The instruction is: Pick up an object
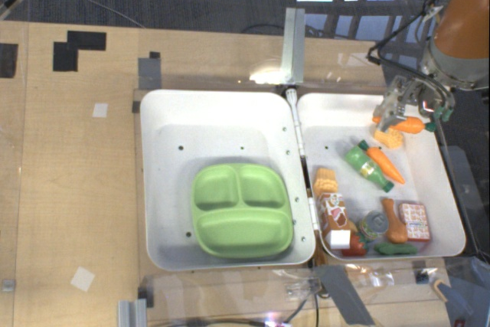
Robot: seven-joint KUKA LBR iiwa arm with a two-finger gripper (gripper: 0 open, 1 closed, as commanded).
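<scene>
Pale wood, that surface (76,188), with two shallow white bins side by side on it. My job is to pick up an object, and the one I am on is a small orange piece (411,125), carrot-like, up at the one o'clock corner of the right bin (337,112). It sits right at the tips of my claw (403,119) and looks raised off the bin floor, with a pale orange chunk (390,137) just under it. I judge the grasp made and the lift begun, though whether the piece is truly pinched or only resting against my fingers I cannot say for sure; carrying it clear is what remains.

Around it, toward the bin's centre, lie a green bottle (367,168) and a second carrot (383,163) touching each other. At six o'clock of the bin a cluster of small packets and toys (383,226) crowds together. The left bin (168,119) holds a green divided tray (242,209).

My arm (459,27) comes in from three o'clock, orange band above the wrist, the wrist bent down steeply so the claw points into the bin's far corner, near its back wall.
</scene>
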